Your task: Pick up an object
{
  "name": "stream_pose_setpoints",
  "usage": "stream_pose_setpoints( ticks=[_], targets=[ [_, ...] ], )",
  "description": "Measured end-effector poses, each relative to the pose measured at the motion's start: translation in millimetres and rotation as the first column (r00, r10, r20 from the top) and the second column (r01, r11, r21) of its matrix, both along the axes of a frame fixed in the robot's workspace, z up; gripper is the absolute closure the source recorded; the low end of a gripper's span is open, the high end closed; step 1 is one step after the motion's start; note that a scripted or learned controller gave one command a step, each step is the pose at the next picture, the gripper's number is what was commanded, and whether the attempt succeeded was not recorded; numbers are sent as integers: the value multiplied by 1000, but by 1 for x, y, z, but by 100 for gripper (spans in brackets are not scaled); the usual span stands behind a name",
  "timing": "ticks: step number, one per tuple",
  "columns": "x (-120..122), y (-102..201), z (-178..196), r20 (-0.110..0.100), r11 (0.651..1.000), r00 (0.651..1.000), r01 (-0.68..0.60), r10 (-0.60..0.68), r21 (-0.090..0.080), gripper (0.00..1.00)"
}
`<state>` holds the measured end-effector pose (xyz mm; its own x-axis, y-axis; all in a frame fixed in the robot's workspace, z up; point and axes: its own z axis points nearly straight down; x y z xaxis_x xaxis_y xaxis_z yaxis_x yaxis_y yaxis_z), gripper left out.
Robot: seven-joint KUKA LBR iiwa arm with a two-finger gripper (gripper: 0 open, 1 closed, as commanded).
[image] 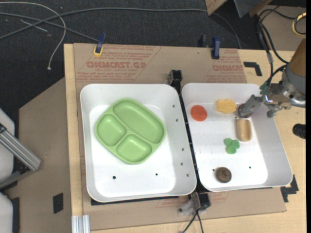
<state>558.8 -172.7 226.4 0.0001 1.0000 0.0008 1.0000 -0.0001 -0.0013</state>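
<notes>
**A:** Quick one. Where's your gripper (246,109)?

**B:** You see it over the right bin (272,171), up near that bin's far right part, with the arm (291,89) coming in from the right edge. One grey finger angles down and to the left. You can't tell from this angle whether the fingers are apart or together, and nothing shows between them.

**A:** What's closest to it?

**B:** The tan cylinder (244,130), just below the fingertip and near it. You can't tell if they touch. It lies lengthwise, running away from the tip toward the near rim.

**A:** And the rest in that bin?

**B:** The yellow piece (225,106) sits just left of the gripper, at about the same level. The red-orange round piece (198,113) is further left of it, past the yellow one. The green leafy piece (231,145) lies below and a bit left of the gripper, just beyond the tan cylinder's lower end. The brown round piece (223,174) is well below it, near the bin's near rim.

**A:** Left bin?

**B:** The left bin (97,183) is well to the gripper's left. You see a green divided plate (129,130) lying flat in it, three compartments, turned at a slant.

**A:** Under both?

**B:** A cardboard sheet (121,64), with a blue clamp (100,43) at its far edge.
</notes>
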Motion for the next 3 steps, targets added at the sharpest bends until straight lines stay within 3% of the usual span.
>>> stream_pose_setpoints(
  ticks=[2,3],
  targets=[
    [6,3,-108,-6,1000,1000,-1,1,3,0],
    [9,2,-93,3,1000,1000,0,0,0,100]
  ],
)
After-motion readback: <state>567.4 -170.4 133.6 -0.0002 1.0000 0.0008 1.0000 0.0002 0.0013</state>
